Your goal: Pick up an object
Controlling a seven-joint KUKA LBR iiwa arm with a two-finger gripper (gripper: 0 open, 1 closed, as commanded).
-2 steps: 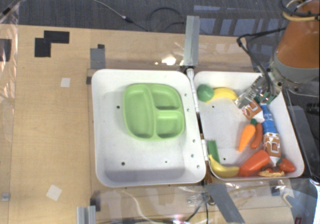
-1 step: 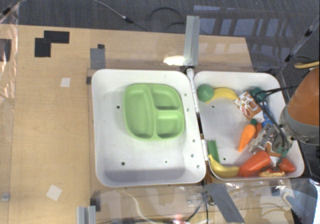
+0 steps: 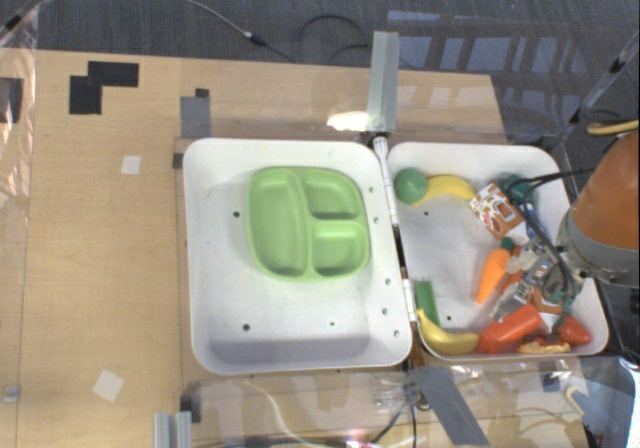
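Gripper [image 3: 535,281] blurred among wires, finger state unclear, carrot [image 3: 490,274] just left, red pepper [image 3: 512,326] below.

Gripper [image 3: 528,281] low among toy food in right bin [image 3: 440,266].

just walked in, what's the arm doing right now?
The KUKA arm is reaching in from the right, and its gripper is low in the right bin among toy food: a carrot, two bananas, a green ball and a red pepper. It sits just right of the carrot, but nothing is visibly held. The left bin holds a green divided plate, untouched.
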